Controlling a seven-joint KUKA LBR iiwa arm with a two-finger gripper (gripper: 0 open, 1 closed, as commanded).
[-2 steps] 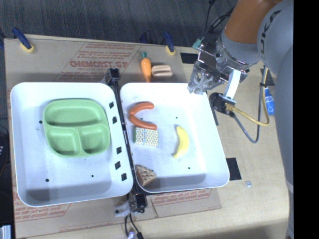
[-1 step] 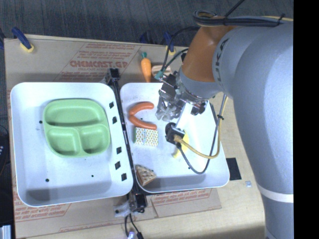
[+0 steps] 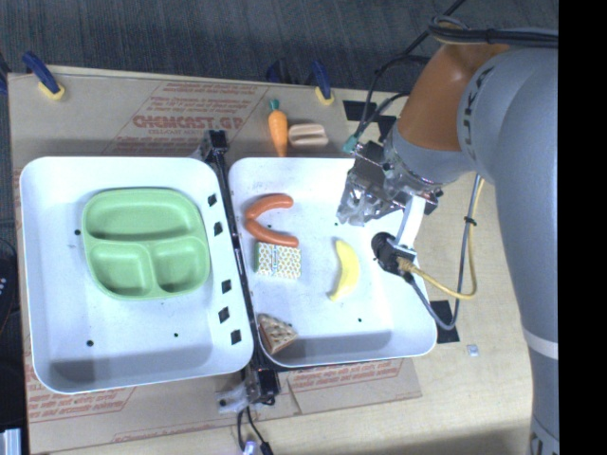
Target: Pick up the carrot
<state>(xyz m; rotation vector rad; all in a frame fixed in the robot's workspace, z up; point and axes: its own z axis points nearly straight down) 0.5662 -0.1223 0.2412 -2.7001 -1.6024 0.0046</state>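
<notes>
The carrot [image 3: 277, 129] is small and orange with a short green top, its green end pointing toward the far edge of the bench [image 3: 114, 112]. It lies outside both bins, on the brown cardboard just beyond the far rim of the right bin [image 3: 408, 339], close to that bin's far-left corner. Just beside it, on its right, sits a small bun-like sandwich toy [image 3: 307, 136], pale with a brown band; whether the 2 touch cannot be told.

The grey arm [image 3: 512, 93] reaches in from the right, its orange band [image 3: 441, 93] above the wrist, and bends down over the far-right part of the right bin. The gripper [image 3: 358, 207] hangs above the bin floor near that bin's far-right corner, pointing down and a little leftward, well apart from the carrot. Whether it is released or clenched cannot be told; nothing is seen held there. A yellow cable [image 3: 446, 287] loops off the wrist over the bin's right rim.

Inside the right bin lie a curved red sausage [image 3: 269, 218], a checkered block [image 3: 279, 261] just near-side of it, a banana [image 3: 345, 268] toward the middle, and a slice of toast [image 3: 276, 332] at the near-left corner. The left bin [image 3: 47, 349] holds a green 3-compartment tray [image 3: 144, 240].
</notes>
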